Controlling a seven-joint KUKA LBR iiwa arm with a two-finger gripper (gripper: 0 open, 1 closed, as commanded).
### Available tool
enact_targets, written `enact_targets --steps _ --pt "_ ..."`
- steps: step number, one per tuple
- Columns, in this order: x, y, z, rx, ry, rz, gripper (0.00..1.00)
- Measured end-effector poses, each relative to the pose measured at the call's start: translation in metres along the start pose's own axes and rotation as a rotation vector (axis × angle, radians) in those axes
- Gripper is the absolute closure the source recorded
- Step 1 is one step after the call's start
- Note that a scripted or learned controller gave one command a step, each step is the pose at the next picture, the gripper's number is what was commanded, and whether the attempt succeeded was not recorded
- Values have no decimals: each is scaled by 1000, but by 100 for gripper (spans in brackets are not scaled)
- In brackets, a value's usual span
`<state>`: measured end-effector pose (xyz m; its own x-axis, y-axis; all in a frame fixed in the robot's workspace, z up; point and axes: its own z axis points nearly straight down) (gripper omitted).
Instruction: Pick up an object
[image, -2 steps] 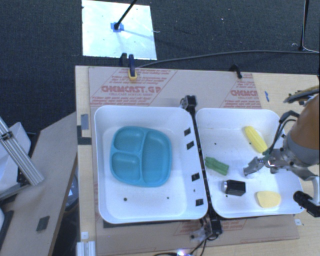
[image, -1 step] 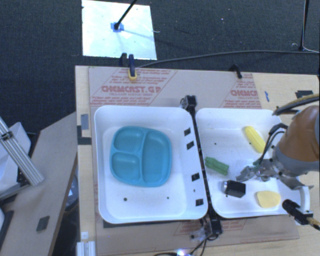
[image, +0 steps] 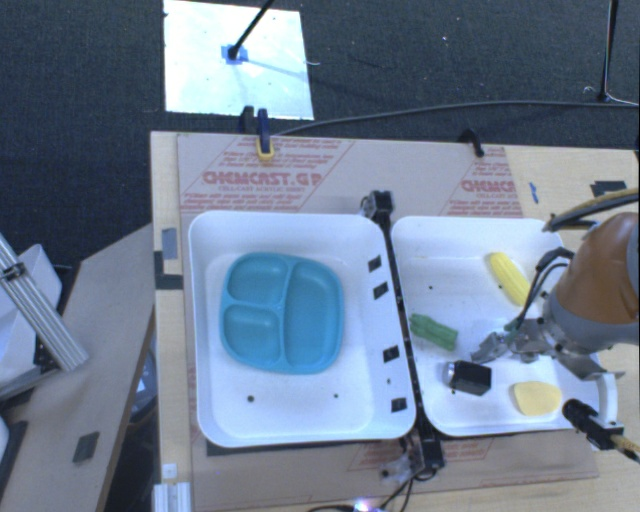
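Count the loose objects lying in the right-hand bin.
4: a yellow corn-like piece at the back, a green piece near the divider, a black block in front, a pale yellow piece front right. The arm may hide more.

My gripper (image: 497, 346) is hanging low over the right white bin (image: 440, 240), between a green oblong block (image: 434, 331), a small black box (image: 469, 377) and a pale yellow wedge (image: 537, 398). A blue sectioned plastic plate (image: 282, 312) is lying in the left white bin (image: 215, 240).
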<state>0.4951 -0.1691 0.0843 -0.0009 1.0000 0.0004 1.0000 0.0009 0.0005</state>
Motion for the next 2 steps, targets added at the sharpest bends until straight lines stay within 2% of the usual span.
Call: enact_targets --steps 1,2 --pt "0 1 -11 -3 -1 0 100" --pt "3 -3 -73 -6 -2 -3 100"
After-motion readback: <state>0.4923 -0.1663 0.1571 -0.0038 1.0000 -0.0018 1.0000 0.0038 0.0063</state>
